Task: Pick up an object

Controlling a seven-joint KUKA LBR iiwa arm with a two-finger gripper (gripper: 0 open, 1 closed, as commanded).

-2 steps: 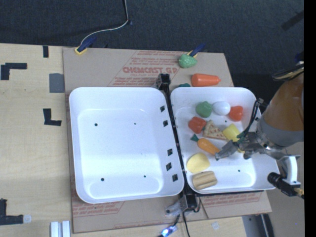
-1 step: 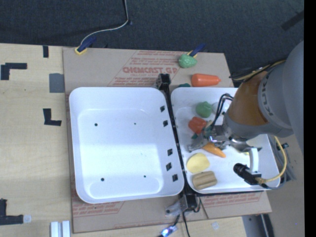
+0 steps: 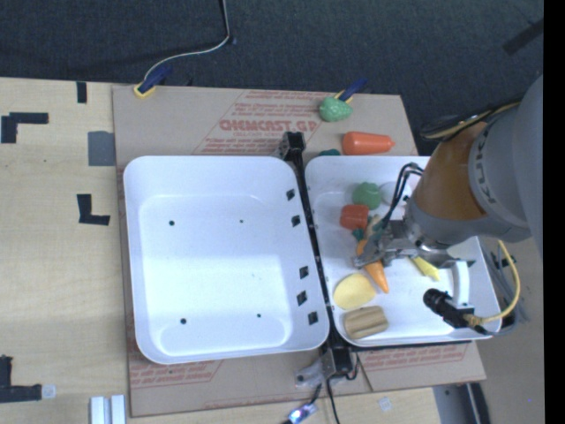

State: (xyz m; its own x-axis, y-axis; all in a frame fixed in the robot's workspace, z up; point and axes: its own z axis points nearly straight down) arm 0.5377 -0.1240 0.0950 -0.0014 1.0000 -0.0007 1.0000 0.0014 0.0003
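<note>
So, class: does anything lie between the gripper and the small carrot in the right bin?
Nothing visible does. The gripper sits right above the carrot, with the red block and yellow piece off to either side.

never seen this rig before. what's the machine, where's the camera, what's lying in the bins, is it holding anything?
One camera looks down at a slant on a bench with two shallow white bins, the left bin and the right bin. The grey arm with an orange band reaches in from the right; it is a KUKA iiwa robot, and its gripper sits low in the right bin among the toys. There lie a green piece, a red block, a small orange carrot, a yellow lemon-like piece and a tan block. On the cardboard behind the bins sit a bigger orange carrot and a green lump. I cannot tell whether anything is gripped.
</note>
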